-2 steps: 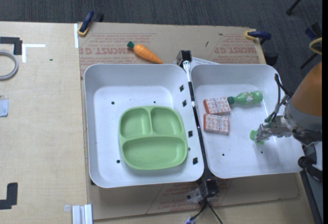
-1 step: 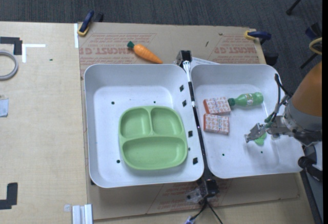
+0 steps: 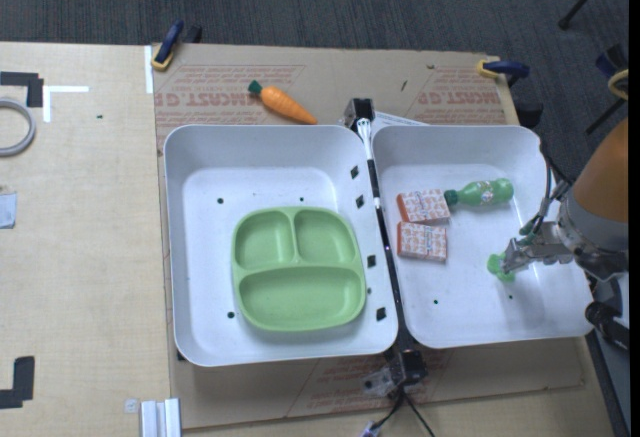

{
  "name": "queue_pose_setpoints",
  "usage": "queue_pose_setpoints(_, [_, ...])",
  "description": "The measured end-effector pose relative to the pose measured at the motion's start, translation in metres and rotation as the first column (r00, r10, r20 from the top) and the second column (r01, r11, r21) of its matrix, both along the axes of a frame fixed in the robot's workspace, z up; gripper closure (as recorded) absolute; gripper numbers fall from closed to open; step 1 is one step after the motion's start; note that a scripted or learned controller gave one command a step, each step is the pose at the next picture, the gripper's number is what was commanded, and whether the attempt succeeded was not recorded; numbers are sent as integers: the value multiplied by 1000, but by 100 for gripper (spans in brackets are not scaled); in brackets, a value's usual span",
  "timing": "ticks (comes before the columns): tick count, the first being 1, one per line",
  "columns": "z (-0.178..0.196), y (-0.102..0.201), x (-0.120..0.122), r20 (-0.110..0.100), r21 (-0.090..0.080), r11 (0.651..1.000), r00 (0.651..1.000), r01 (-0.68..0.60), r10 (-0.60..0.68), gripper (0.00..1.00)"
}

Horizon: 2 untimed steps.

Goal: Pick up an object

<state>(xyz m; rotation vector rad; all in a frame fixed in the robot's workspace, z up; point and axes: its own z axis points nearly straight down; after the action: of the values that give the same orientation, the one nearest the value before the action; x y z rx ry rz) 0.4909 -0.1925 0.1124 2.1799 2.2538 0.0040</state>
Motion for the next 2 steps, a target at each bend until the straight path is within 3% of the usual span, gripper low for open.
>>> queue_pose_setpoints(1, [0,0,0,0,0,1000,1000,-1,1,0])
queue_pose_setpoints(2, [10,0,1,2,-1,1000,1000,0,0,100])
